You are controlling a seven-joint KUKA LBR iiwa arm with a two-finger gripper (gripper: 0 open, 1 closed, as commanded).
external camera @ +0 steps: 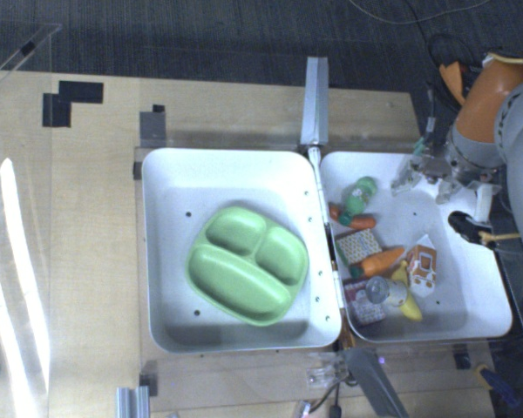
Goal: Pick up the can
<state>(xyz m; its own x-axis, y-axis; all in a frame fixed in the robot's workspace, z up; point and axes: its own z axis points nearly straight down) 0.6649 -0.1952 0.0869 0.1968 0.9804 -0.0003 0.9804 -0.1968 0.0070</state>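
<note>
— Where is the can [376, 292] being seen?

— It is being seen in the right bin [471, 320], in the corner towards the divider and the near rim, wedged among clutter. A yellow item [409, 308] is touching it on one side. Its round silver top is being shown to the camera, so it is being judged upright, though not with certainty.

— And the gripper [424, 179]?

— It is being held over the far part of the same bin, above bare floor. Its fingers are being kept spread, with nothing between them.

— So which way is the move being called for?

— Towards the near rim and slightly towards the divider. A carrot [385, 261] and a small carton [422, 266] are being passed over on the way.
</note>
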